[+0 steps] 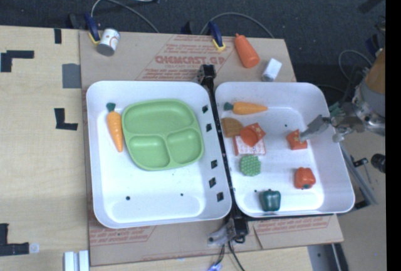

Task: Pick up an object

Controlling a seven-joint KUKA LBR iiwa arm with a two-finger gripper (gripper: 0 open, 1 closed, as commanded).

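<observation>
The right bin (326, 201) holds several toy foods: a carrot (249, 108) at the back, a brown piece (230, 126), an orange-red box (251, 136) on a white card, a green round piece (250, 166), a small red block (296, 140), a red pepper (304, 178) and a dark green pepper (270, 200). My gripper (321, 126) reaches over the bin's right rim. Its tip hangs just above and to the right of the small red block. Nothing is visibly held.
The left bin (150, 207) holds a green divided plate (164, 133) and a second carrot (114, 127) by its left wall. Behind the bins on the board lie an orange toy (246, 51), a white cube (272, 68) and a small can (108, 41).
</observation>
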